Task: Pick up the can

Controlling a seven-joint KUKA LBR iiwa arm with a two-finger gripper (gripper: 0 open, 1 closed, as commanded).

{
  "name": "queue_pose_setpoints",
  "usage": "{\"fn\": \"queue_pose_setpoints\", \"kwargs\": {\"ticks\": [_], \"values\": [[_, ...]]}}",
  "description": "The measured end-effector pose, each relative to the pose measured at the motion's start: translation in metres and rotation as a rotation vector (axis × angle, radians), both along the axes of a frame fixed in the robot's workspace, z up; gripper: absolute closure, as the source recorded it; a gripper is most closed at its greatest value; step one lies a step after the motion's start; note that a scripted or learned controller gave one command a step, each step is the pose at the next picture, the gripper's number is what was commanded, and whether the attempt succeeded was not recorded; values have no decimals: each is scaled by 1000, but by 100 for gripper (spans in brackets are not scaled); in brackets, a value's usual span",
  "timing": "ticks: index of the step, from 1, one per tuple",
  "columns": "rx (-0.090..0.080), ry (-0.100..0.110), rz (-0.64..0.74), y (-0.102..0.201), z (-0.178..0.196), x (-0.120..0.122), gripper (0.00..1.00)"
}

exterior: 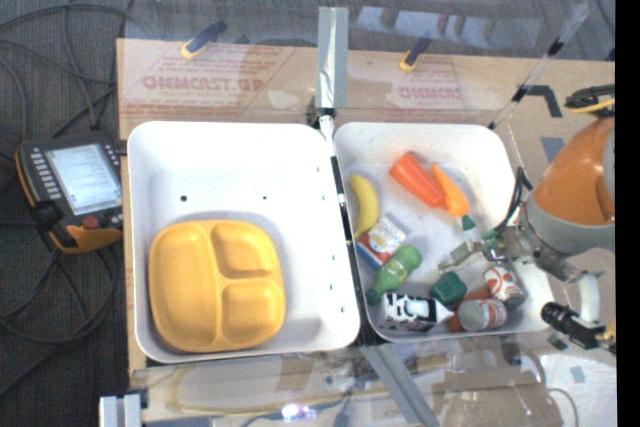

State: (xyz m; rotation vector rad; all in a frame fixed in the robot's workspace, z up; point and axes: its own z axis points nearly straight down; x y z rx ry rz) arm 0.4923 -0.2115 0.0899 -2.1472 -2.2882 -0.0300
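The arm's fingers hang low in the right bin, near its right wall; whether they are spread or closed cannot be told. The can lies tipped just right of and below them, touching nothing of the arm visibly. A green bottle lies to their left, an orange bottle above them.

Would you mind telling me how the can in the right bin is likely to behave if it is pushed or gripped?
The can looks round-sided, so a push would probably roll it. Its printed skin may be smooth and slippery. It sits close to a grey bottle, which would likely shift along with it.
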Motion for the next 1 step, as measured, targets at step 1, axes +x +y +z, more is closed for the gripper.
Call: {"fn": "queue_pose_setpoints", "kwargs": {"ticks": [1], "values": [[0, -1, -32, 1, 0, 1, 0]]}}
